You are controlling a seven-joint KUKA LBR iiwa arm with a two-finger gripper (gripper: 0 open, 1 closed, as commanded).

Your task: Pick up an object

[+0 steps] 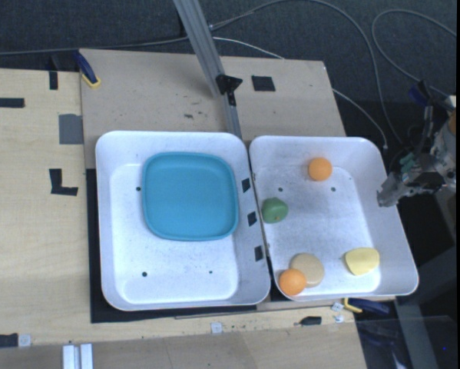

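Observation:
The right bin point(368, 148) holds several small objects: an orange ball point(319, 169) near the back, a green piece point(274, 210) at the left wall, a beige round piece point(309, 267) touching a second orange ball point(292, 282) at the front left, and a yellow piece point(362, 260) at the front right. My gripper point(392, 191) hangs at the right bin's right rim, just outside it, apart from every object. It looks small and dark from here, and nothing shows in it.
A blue square plate point(190, 195) lies in the left bin point(114, 229). A grey metal bar point(206, 44) slants down from the back to the gap between the bins. Cables point(368, 60) run behind the bench at the right.

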